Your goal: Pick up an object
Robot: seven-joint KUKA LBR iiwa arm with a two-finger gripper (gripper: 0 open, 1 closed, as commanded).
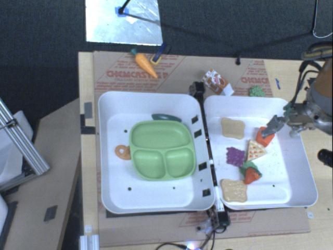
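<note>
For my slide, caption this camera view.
End effector at an orange toy in the right bin; green tray in the left bin.

Wooden bench (62,139) bearing two white bins, left (112,191) and right (299,184); behind them, a toy carrot (145,65); a small printed packet (215,81); a green toy (255,91).

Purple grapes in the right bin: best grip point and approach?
Take the purple grapes across the narrower middle of the cluster, coming straight down from above. They lie flat on the right bin floor with bare floor on their left; the cracker wedge sits close on their right, so probably align fingers away from it.
</note>
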